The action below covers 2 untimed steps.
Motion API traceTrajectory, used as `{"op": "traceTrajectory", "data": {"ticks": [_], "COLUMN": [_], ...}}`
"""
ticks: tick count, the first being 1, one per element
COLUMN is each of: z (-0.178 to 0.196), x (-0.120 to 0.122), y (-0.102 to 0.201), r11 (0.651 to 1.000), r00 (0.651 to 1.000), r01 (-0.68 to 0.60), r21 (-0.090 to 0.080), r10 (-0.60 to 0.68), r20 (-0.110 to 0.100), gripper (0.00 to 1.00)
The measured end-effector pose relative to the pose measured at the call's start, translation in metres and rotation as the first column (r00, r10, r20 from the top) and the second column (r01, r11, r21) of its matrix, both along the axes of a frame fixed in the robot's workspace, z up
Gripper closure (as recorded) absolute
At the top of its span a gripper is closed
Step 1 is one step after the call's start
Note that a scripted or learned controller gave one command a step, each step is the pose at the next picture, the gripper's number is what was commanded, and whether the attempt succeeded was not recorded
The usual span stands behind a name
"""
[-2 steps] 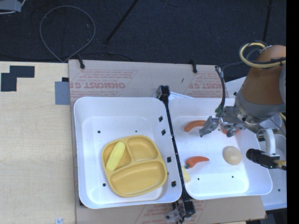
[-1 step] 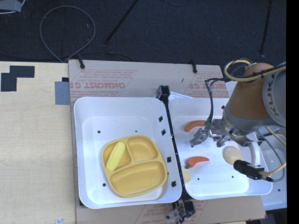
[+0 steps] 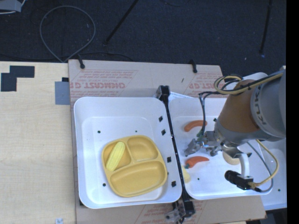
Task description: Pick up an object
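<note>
Taking the black divider (image 3: 169, 139) between the two white bins as the landmark, the gripper (image 3: 195, 147) hangs low in the right bin (image 3: 219, 190), a little way right of the divider. Its metal fingers point leftward toward the divider, and how far apart they stand cannot be told from here; nothing visible sits between them. The nearest candidate is the lower orange piece (image 3: 197, 160), a short curved sausage-like thing lying just beside and below the fingertips, toward the near end of the divider. Its long axis runs roughly across the bin, at right angles to the divider, rising slightly on the side away from it. A second orange piece (image 3: 194, 125) lies above the gripper, toward the divider's far end, with a similar crosswise lie and a gentle arch. A small pale yellow item (image 3: 186, 176) sits close against the divider, nearer than both. Left of the divider, the yellow sectioned tray (image 3: 135, 167) holds a corn cob (image 3: 115, 155). In my judgement the coming move hinges on dropping toward the lower piece and closing across its short width.
</note>
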<state>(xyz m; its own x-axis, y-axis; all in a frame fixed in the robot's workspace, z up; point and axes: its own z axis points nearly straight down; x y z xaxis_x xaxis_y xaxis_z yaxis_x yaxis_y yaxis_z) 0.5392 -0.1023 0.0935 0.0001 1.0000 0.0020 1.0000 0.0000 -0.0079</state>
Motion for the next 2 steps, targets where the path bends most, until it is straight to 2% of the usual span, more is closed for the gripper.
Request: {"op": "traceTrajectory", "data": {"ticks": [1,2], "z": [-0.006,0.005], "x": [-0.001,-0.001], "y": [0.000,-0.001], "r11": [1.000,1.000], "r00": [1.000,1.000], "r01": [0.002,0.007], "r21": [0.000,0.000], "r10": [-0.002,-0.007], "r20": [0.003,0.003], "gripper": [0.00,1.00]}}
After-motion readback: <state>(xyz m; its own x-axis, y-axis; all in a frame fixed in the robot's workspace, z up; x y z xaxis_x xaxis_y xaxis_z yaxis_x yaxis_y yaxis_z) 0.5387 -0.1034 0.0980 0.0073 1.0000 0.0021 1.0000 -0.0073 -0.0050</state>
